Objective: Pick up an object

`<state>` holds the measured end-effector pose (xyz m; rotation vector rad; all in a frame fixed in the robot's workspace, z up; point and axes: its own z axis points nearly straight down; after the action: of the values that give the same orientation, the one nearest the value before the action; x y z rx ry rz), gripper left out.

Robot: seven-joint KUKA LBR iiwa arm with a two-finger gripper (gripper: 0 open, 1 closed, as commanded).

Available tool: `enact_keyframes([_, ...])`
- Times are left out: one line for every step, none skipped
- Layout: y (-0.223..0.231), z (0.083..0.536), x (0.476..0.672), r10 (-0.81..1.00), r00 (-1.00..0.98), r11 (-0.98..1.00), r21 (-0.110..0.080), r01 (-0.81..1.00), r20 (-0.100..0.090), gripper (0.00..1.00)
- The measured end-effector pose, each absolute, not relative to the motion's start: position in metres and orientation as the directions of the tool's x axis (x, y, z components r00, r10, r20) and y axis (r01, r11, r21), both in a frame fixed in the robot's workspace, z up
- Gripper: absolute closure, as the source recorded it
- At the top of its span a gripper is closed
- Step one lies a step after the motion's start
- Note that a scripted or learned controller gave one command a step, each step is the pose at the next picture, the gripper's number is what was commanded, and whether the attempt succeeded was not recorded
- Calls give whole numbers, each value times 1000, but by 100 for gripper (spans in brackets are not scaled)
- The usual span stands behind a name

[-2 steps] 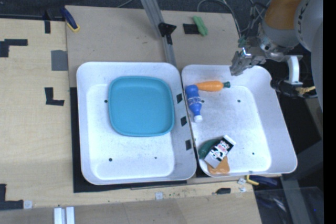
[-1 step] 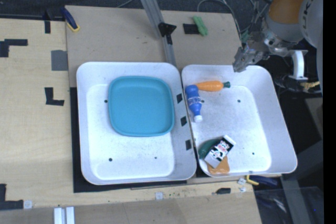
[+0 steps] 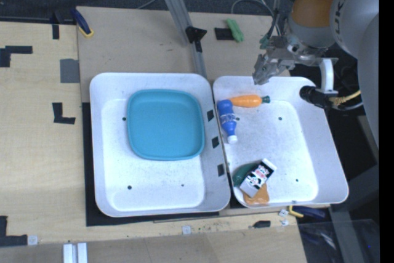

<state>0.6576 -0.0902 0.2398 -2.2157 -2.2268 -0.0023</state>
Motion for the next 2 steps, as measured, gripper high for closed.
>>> enact_keyframes([-30,239,658,1000,-5,5,0,1000,1,100])
enact_keyframes([17,229,642,1000,-4,4,-1,1000,1,100])
